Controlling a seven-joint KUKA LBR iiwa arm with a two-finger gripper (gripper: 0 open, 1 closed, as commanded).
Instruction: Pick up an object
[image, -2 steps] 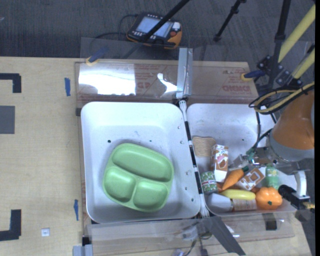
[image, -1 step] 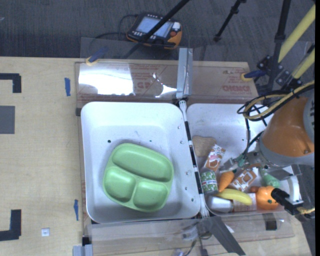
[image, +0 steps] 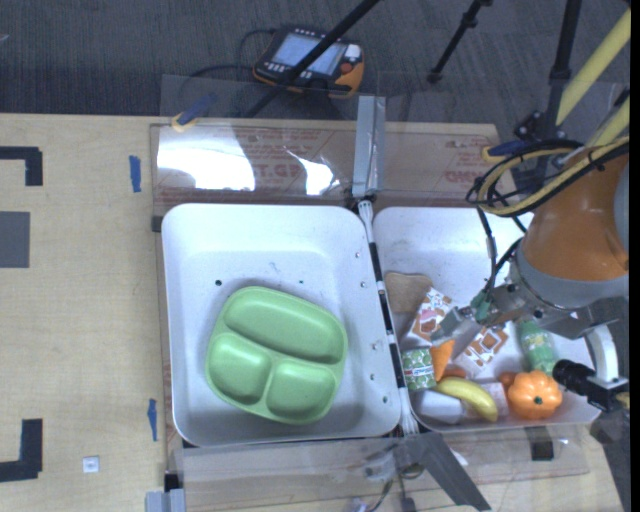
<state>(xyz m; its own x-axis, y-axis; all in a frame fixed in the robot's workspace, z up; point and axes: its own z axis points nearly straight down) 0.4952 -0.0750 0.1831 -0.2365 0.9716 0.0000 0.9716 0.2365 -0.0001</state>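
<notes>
Arm: the grey arm with its orange band reaches in from the right, over the right-hand shallow white plastic bin (image: 440, 232).
Gripper: the two-finger gripper (image: 478, 318) hangs low among the pile of small things in that bin.
Jaws: whether they are apart or together cannot be told here, and nothing can be made out held between them.
Just beside the jaws, left: a small white carton with red and brown print (image: 430, 314).
At the jaws, slightly below: a second white carton with red squares (image: 486, 345); contact cannot be told.
Right of the jaws: a green translucent plastic bottle (image: 538, 348), partly under the wrist.
Below the jaws: a yellow plastic banana (image: 470, 395), with a round orange toy pumpkin (image: 533, 395) just to its right.
Below left: a small green printed box (image: 417, 364).
Well to the left: the left-hand white bin (image: 200, 240), bearing a green three-compartment plastic plate (image: 276, 351).
</notes>
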